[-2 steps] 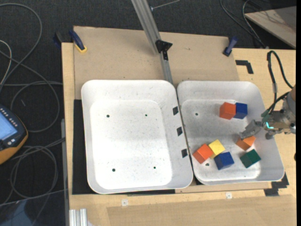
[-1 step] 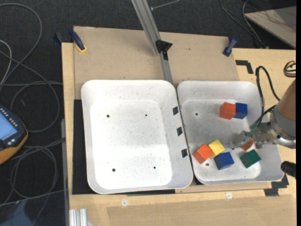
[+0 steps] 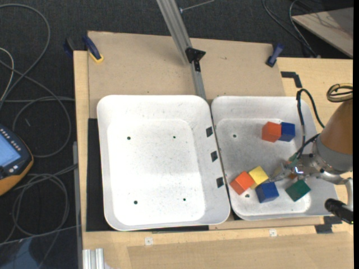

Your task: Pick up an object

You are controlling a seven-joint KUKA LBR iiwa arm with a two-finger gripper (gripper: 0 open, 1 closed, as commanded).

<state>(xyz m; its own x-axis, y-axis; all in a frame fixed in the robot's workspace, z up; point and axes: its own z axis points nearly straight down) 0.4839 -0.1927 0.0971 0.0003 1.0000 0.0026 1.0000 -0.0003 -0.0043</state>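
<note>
The gripper (image 3: 289, 171) hangs low in the right bin (image 3: 247, 112) — its state I cannot tell — just beside the green block (image 3: 298, 190), near yellow (image 3: 258, 175), orange (image 3: 243, 182) and blue blocks (image 3: 267, 191).

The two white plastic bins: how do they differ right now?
The left white plastic bin shows just its speckled floor with dark dots; the right white plastic bin holds six small coloured cubes. The grey arm's tool is over the right bin, away from the left one. Both are shallow, rounded trays, side by side.
</note>
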